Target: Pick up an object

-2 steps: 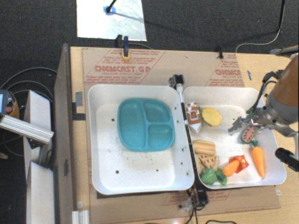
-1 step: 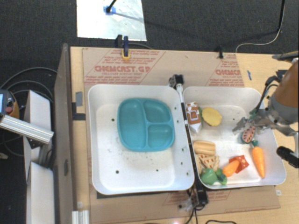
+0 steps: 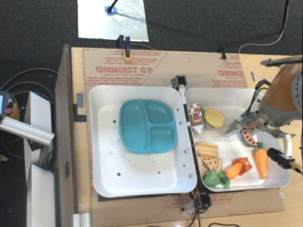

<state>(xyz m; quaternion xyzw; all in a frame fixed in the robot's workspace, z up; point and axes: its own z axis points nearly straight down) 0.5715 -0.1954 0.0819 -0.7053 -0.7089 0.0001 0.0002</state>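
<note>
- From my remote station I see the arm (image 3: 284,91) entering at the right edge of the frame, its orange band above the grey wrist.
- The gripper (image 3: 247,126) sits low over the right bin (image 3: 236,94), in that bin's right half. I cannot tell whether it is open or closed, and I see nothing clearly held.
- Just beside the gripper lies a watermelon slice (image 3: 248,137); I cannot tell if they touch.
- Other toy food in the right bin: a carrot (image 3: 261,162) at lower right, a yellow piece (image 3: 214,118) near the top centre, a small carton (image 3: 195,117) against the left wall, a bread roll (image 3: 207,149) below it, a green piece (image 3: 213,178) and an orange and red piece (image 3: 237,168) along the bottom.
- The left bin (image 3: 106,174) holds a teal divided plate (image 3: 147,126), lying flat near its centre.
- The cardboard sheet (image 3: 156,63) under both bins carries red printing. I read "CHEMCAST" at upper centre; the repeat at upper right is partly hidden.
- A shiny square sheet (image 3: 112,13) lies on the dark floor at the upper left.
</note>
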